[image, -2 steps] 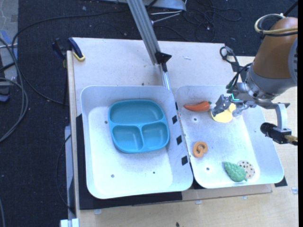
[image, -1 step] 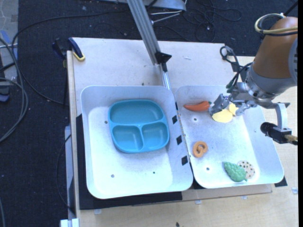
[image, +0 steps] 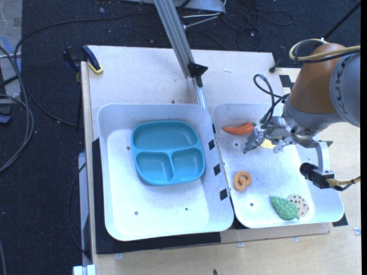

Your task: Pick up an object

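My gripper [image: 265, 144] hangs low over the back part of the right bin [image: 321, 211], reaching in from the right. Its two fingers stand apart, open, and a small yellow piece [image: 267, 144] shows between them, mostly hidden by the gripper body. An orange carrot [image: 237, 129] lies just left of the gripper, close to the left finger. Nearer the front are an orange pretzel-shaped ring [image: 242, 180], a green leafy toy [image: 285, 207] and a speckled cookie [image: 297, 201] touching it.
The left bin [image: 114, 211] holds a blue three-compartment plate [image: 168, 152]. A slanted metal pole [image: 175, 27] rises behind the bins. A black cable connector [image: 314, 174] hangs off the arm over the right bin's right side.
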